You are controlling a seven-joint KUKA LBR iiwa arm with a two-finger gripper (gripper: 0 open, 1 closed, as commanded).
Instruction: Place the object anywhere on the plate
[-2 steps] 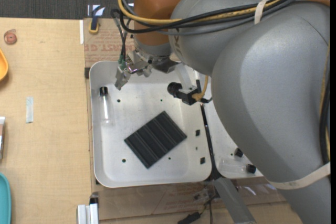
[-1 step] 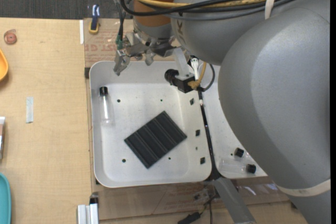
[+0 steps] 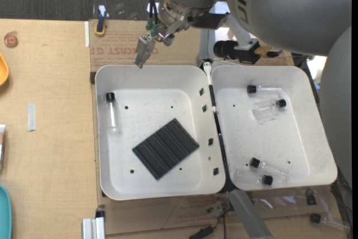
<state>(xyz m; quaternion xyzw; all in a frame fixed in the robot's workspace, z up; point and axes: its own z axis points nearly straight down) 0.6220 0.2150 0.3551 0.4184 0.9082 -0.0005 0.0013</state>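
Vial (image 3: pixel 112 113) with a black cap lies along the left wall of the left bin (image 3: pixel 162 190), well apart from the dark ribbed plate (image 3: pixel 166 148) that sits askew near the bin's middle. The gripper (image 3: pixel 144 52) hangs above the bin's far rim — nothing between its fingers, and their spread I cannot tell. Four more vials (image 3: pixel 267 102) lie scattered in the right bin (image 3: pixel 313 120).
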